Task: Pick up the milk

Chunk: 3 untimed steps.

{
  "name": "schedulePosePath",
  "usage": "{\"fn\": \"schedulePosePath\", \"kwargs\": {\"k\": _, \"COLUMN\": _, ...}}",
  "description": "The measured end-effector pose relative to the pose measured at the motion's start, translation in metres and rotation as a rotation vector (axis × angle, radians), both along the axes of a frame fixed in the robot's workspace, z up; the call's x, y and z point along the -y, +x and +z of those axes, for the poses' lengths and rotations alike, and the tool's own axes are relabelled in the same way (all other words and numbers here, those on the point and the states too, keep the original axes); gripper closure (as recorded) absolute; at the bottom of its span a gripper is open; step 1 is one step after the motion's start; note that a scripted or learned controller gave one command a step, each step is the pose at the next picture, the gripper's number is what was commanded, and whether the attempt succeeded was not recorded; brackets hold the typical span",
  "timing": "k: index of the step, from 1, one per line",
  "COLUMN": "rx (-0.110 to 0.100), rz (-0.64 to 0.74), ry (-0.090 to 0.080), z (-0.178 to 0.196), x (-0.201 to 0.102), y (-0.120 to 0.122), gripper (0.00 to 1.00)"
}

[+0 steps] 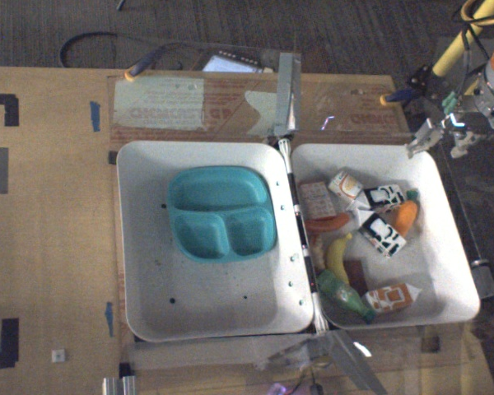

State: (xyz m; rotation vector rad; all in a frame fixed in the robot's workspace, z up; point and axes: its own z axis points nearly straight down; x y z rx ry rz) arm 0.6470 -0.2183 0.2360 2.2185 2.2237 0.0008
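Two black-and-white cow-patterned milk cartons lie in the right bin (449, 245): one (384, 196) near the middle top, the other (382, 234) just below it, tilted. My gripper (443, 141) hangs above the bin's far right corner, up and to the right of both cartons and well apart from them. It is open, and nothing is between its fingers.
The right bin also holds a small white-and-orange carton (346, 184), an orange carton (391, 297), a carrot (406, 216), a red sausage (329, 222), a banana (337, 257), a green bottle (344, 295) and a cracker pack (316, 197). A teal divided tray (222, 212) sits in the left bin (140, 245).
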Motion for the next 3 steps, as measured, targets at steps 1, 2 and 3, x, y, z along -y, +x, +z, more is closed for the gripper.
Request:
{"fn": "schedulePosePath", "kwargs": {"k": 1, "rx": 0.023, "rz": 0.193, "ry": -0.008, "z": -0.119, "x": -0.046, "y": -0.031, "gripper": 0.00}}
{"fn": "schedulePosePath", "kwargs": {"k": 2, "rx": 0.004, "rz": 0.049, "ry": -0.001, "z": -0.149, "x": -0.064, "y": -0.085, "gripper": 0.00}}
{"fn": "schedulePosePath", "kwargs": {"k": 3, "rx": 0.008, "rz": 0.046, "ry": -0.001, "z": -0.138, "x": -0.062, "y": -0.084, "gripper": 1.00}}
